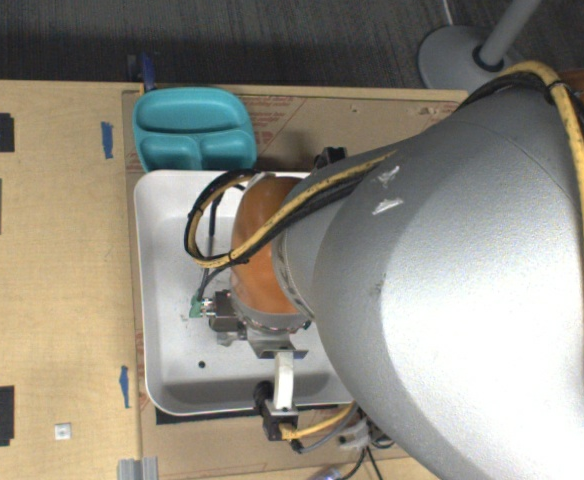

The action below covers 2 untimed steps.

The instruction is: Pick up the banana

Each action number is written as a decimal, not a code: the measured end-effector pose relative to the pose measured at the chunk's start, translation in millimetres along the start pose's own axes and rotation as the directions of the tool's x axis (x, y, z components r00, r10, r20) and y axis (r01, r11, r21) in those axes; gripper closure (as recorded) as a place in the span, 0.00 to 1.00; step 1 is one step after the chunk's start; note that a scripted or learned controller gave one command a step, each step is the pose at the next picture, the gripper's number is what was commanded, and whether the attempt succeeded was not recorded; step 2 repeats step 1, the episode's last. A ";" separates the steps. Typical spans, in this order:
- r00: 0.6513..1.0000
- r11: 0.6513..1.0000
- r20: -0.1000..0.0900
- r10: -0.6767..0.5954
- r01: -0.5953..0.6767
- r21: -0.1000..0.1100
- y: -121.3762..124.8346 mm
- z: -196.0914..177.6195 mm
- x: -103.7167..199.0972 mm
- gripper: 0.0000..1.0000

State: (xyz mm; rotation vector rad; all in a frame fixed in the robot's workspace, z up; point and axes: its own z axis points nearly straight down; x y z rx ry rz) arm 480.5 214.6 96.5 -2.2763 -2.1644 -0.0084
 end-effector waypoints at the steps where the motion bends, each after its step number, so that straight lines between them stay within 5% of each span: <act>1: 0.944 0.944 0.002 0.330 -0.330 -0.004 -0.2 9.8 10.0 1.00; 2: 0.944 0.944 0.002 0.330 -0.330 -0.004 -0.2 9.8 10.0 1.00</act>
